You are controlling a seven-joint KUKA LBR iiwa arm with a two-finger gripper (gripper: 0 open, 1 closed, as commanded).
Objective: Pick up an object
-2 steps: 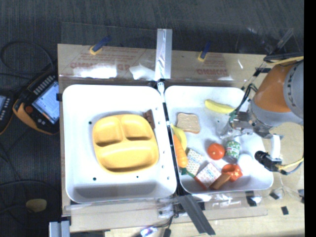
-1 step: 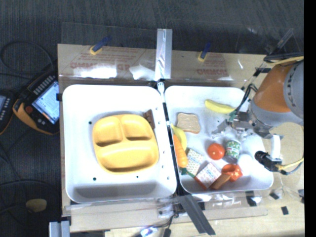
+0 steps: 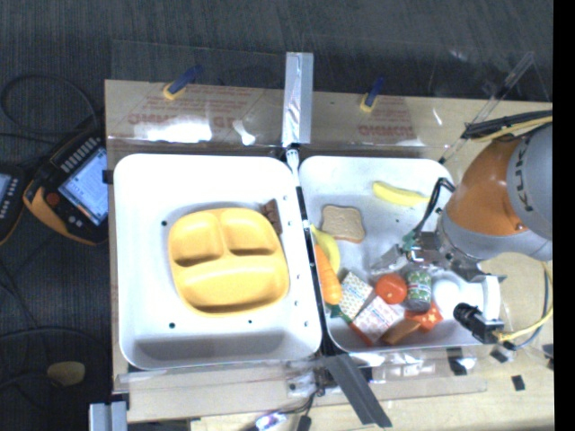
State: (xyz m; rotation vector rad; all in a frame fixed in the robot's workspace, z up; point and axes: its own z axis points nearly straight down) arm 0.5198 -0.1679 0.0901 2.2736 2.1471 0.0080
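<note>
The right bin [image 3: 359, 173] holds a pile of toy food. A yellow banana [image 3: 398, 193] lies near its back wall, with a slice of bread [image 3: 342, 224] to its left. Along the left wall lie a second banana [image 3: 327, 248] and an orange carrot [image 3: 328, 279]. Near the front sit a red tomato [image 3: 391, 288], a green can [image 3: 419, 286], a white and red box [image 3: 377, 316] and a patterned box [image 3: 354, 293]. My gripper [image 3: 415, 263] is low in this bin, right over the green can and beside the tomato. The arm's orange band [image 3: 485, 196] covers the bin's right side.
The left bin [image 3: 144, 182] holds a yellow compartment tray [image 3: 229, 257] with a small brown item [image 3: 270, 212] at its back right corner. A ridge [image 3: 304, 241] separates the two bins. A handheld controller [image 3: 76, 187] lies off the bench to the left.
</note>
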